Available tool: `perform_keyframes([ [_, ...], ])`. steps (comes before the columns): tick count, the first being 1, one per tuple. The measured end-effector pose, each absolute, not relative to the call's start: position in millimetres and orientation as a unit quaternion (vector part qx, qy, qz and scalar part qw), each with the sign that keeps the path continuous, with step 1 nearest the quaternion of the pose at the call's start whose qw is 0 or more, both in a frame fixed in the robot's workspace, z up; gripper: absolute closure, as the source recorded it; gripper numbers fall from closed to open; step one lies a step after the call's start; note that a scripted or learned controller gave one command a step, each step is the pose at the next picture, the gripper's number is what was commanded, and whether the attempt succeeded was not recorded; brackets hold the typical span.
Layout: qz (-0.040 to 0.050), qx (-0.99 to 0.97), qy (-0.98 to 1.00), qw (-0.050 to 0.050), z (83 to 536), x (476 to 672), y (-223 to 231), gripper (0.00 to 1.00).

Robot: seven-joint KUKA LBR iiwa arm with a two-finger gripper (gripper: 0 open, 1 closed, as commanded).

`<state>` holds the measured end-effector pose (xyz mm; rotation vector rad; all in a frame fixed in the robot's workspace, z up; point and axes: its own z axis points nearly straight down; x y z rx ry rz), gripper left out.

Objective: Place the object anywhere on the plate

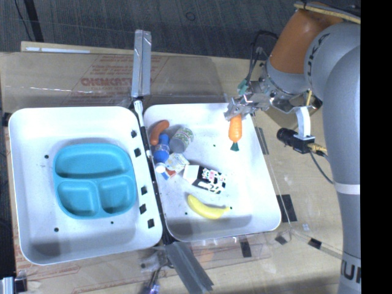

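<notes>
So we're at the carry stage here. The pincer (235,110) is closed around the top of a toy carrot (235,129), which hangs below it over the far right part of the right bin (264,182), up off the floor as far as we can judge. The carrot's long axis runs roughly top to bottom in the camera view, orange body under the fingers and the little green end pointing down toward the near side.

The blue plate (95,177) sits in the left bin (24,182), well apart from the carrot, with the divider between the bins in the way. So we reckon the next move is a long sweep left, staying high enough to clear that divider and the clutter along it: the sausage (158,128), the can (181,137), the banana (206,207). Then lower and let go over any compartment.
</notes>
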<state>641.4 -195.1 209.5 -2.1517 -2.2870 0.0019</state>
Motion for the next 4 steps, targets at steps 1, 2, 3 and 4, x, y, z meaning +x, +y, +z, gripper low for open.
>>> perform_keyframes([
  [1, 0.0005, -0.670, -0.742, 0.001, 261, 629.3, -107, 1.00],
  [2, 0.0022, -0.638, -0.770, 0.002, 190, 571.8, -12, 1.00],
  [3, 0.0020, -0.571, -0.821, 0.002, 190, 546.2, 61, 1.00],
  [4, 0.0019, -0.572, -0.820, 0.002, 191, 546.3, 61, 0.00],
])
